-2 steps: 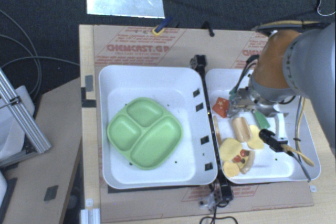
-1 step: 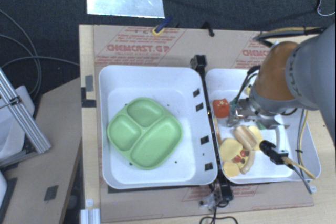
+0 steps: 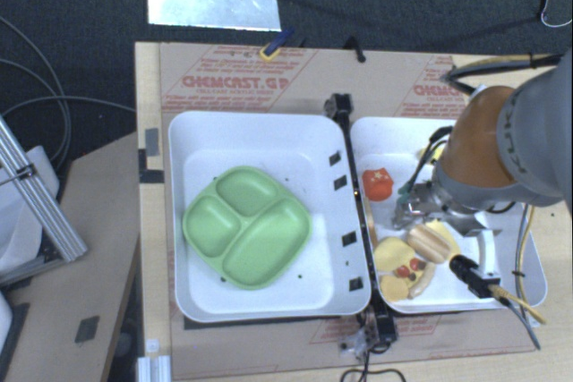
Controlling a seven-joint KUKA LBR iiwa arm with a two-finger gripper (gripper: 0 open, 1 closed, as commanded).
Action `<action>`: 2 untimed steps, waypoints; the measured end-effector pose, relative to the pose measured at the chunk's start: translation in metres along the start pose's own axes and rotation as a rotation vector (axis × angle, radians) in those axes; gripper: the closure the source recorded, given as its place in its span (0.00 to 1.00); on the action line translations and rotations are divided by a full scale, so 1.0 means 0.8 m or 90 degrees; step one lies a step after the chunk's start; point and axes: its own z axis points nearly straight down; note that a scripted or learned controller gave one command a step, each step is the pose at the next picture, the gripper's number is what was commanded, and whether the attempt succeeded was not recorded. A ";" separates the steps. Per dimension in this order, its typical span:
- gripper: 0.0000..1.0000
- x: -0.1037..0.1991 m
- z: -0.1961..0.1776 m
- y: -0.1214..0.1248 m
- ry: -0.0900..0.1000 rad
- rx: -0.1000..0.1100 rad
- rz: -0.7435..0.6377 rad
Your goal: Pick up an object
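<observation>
Two shallow white bins sit side by side on a cardboard-covered bench (image 3: 233, 83) in the middle of the frame. The left bin (image 3: 269, 139) holds a pale green plastic plate (image 3: 248, 226), rounded and split into three compartments; it lies flat in the bin's lower left part, well apart from everything else. The right bin (image 3: 385, 139) carries three small things in its lower left half. A small red rounded toy (image 3: 378, 183) sits near the divider between the bins; a tan bun-shaped toy (image 3: 430, 241) lies lower and further right; a flat yellow piece with red spots (image 3: 403, 268) lies just beside the bun, at the bin's bottom edge, and the two seem to touch.

The grey arm (image 3: 533, 134), with its orange band (image 3: 474, 148), comes in from the right of the frame and bends down over the right bin. Its gripper (image 3: 410, 212) hangs low between the red toy and the bun, just above the bun's upper end; the wrist covers much of it, so whether it is open or closed cannot be told, and nothing is plainly seen in its hold.
</observation>
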 end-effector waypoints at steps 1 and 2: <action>1.00 0.129 -0.133 -0.012 0.002 -0.007 -0.009; 1.00 0.158 -0.125 -0.011 0.000 -0.002 -0.004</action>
